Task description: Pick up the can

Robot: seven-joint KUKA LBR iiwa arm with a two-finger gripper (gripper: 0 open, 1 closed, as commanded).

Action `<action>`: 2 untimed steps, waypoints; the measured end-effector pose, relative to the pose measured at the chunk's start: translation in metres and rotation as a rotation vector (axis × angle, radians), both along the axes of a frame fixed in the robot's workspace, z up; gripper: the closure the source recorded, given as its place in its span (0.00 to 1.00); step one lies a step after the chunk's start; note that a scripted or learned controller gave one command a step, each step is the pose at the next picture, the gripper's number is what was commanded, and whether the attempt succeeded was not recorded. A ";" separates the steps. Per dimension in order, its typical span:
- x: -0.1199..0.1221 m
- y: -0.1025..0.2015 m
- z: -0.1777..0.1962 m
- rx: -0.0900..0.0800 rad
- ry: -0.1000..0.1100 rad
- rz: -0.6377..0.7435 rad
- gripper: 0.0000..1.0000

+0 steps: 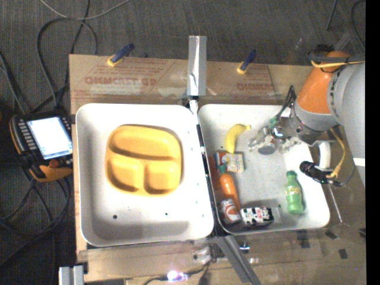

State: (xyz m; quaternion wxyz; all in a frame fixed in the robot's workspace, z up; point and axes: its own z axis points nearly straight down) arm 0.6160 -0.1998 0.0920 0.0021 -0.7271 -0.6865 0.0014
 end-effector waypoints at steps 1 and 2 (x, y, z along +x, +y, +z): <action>0.001 0.001 0.009 0.000 0.003 0.003 1.00; 0.053 0.003 0.102 -0.005 0.000 -0.184 1.00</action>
